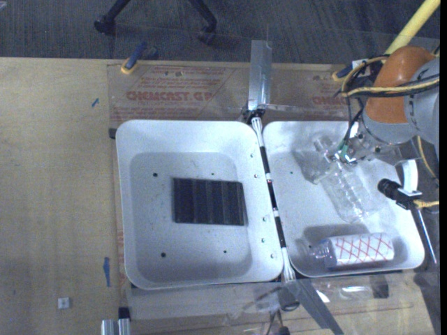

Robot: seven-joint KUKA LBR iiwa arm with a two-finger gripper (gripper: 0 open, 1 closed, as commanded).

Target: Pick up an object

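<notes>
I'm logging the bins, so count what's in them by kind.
Dark ribbed tray: 1
Clear plastic bottle: 1
Bottle with red-checked label: 1
Total: 3

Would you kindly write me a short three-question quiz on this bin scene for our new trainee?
1. True or false: the dark ribbed block lies in the right bin.
2. Which bin holds the bottle with the red lattice label? A) left bin B) right bin
3. Fill in: the arm's gripper hovers over a ____ plastic bottle.

Key: 1. False, it lies in the left bin. 2. B, near the front edge, lying on its side. 3. Clear.
</notes>
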